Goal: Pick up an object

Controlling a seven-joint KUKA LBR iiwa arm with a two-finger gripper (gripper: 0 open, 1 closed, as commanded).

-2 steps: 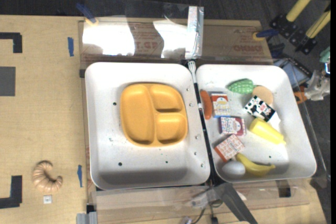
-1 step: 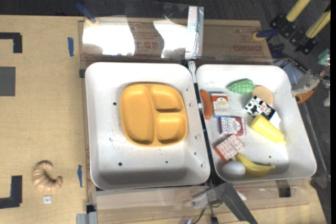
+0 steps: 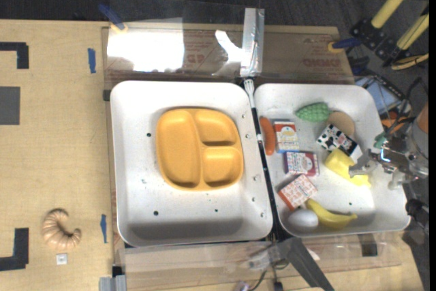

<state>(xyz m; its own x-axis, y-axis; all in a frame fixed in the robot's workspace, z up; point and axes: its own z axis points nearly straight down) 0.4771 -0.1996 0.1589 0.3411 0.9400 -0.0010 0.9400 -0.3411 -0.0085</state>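
hovering at the right bin's [image 3: 368, 95] right edge, the gripper [image 3: 381, 159], whose state i cannot tell, sits just beside the yellow block [image 3: 338, 163], seemingly light, rigid, best pinched across flat sides.

**Arm hardware, right edge of feed**

I see the end effector [image 3: 381, 159] as a cluster of bare grey metal brackets, small bright blue-green spot on it. Dark bulky housing behind it, an orange patch above. Finer detail too blurred.
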